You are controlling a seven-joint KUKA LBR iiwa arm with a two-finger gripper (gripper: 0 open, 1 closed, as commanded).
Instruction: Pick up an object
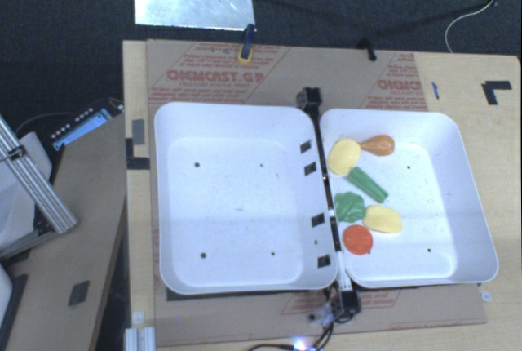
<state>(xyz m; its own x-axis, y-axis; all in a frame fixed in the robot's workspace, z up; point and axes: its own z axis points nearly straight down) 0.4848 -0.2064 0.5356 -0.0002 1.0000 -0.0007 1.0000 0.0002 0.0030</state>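
While the left bin (175, 202) is sitting against it on the bench (489, 72), the right bin (457, 186) is carrying all six toy pieces, crowding along its left wall. A yellow round piece (343, 155) is touching an orange piece (378, 145) near the far left corner, a long green piece (368, 184) is slanting below them, and a leafy green piece (349, 206), a yellow oval (382, 219) and a red disc (357, 240) are clustering toward the near edge.

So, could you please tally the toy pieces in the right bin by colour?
Yellow: 2, the upper yellow piece and the lower yellow piece
Green: 2, the long green piece and the leafy green piece
Orange: 1, the orange piece
Red: 1, the red piece
Total: 6
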